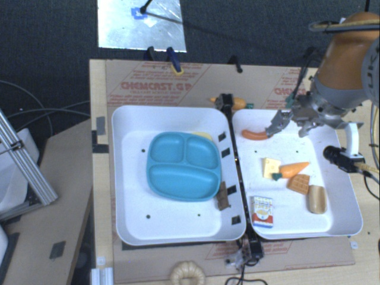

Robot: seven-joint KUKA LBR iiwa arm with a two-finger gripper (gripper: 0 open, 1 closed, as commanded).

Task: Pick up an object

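So the gripper [292, 125] is hovering over the back part of the right bin [350, 215], fingers spread apart with nothing between them. Nothing's picked up yet, so the grab itself is all still to do.

Closest thing to it is the hot dog [255, 135], lying just beside the left fingertip, near the bin's back-left corner. I'd guess that's the target, but it could be any of them. Further toward the front there's a cheese wedge [271, 167], a carrot [294, 170] right against it, a waffle [299, 184], a bread roll [316, 199] and a small carton [263, 211].

Room-wise: the hot dog sits fairly close to the wall between the bins, so not much slack on that side. The middle of the bin under the gripper is open. The left bin [127, 177] holds a blue tray [183, 165].
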